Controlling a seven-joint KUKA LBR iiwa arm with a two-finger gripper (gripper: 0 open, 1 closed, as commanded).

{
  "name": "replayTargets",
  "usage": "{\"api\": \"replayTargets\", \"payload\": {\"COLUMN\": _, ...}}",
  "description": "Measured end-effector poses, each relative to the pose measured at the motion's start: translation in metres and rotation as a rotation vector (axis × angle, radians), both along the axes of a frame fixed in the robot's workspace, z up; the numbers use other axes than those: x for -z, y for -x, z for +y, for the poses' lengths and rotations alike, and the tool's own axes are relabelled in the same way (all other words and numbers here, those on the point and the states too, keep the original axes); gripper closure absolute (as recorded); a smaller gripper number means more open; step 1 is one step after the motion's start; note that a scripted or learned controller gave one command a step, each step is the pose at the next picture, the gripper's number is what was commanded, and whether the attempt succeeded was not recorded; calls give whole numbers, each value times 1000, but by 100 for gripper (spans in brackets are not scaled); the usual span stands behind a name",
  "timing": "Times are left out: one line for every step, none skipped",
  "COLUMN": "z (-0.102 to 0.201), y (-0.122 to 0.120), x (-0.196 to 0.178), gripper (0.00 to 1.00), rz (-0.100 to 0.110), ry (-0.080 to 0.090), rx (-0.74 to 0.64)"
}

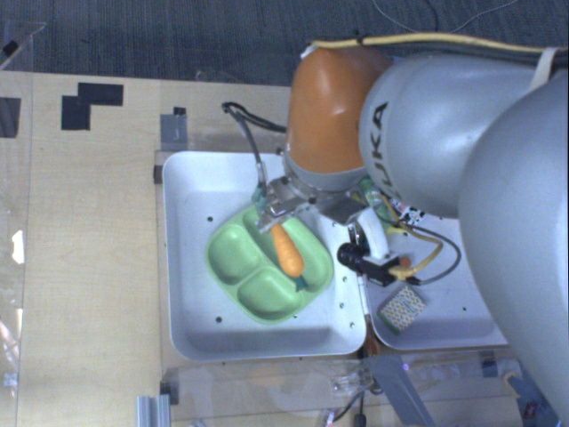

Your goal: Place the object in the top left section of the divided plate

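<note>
While the arm (pixel 427 123) bends over the plate (pixel 240 256), its claw (pixel 277 213) seemingly grips the carrot (pixel 287 250).

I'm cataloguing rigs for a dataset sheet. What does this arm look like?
The arm is bulky, rounded and glossy grey, with a dark KUKA marking and a broad orange band above the wrist. Black and yellow cables loop beside the metal gripper.

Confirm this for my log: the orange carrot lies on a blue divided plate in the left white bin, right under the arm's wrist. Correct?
Not quite. In the camera view the divided plate is green, not blue. The rest stands: the carrot lies on it, in the left white bin, under the arm's wrist.
</note>
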State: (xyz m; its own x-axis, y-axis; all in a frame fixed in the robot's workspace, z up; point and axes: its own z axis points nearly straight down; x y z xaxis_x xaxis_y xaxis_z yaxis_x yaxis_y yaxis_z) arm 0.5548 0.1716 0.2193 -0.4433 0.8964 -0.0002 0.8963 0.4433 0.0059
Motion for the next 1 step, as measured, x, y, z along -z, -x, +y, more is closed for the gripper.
{"api": "replayTargets", "payload": {"z": 19, "y": 43, "x": -7, "gripper": 100, "rz": 3, "ry": -1, "rx": 283}}
